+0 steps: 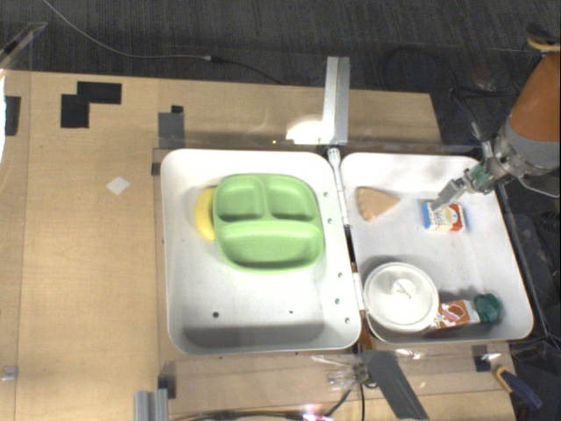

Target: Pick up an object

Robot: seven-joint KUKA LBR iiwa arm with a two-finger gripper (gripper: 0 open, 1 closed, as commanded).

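Claw [449, 193] poised above small carton [443, 217] in right bin [517, 274], its state indeterminate; carton judged light, stiff-sided, crushable — grip across narrow flat faces.

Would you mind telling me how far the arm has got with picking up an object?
Nothing looks lifted yet: the small blue, white and red carton lies on the floor of the right white bin. In hand: the hand sits just above that carton, its grip too small to judge. Left: closing on it and raising it.
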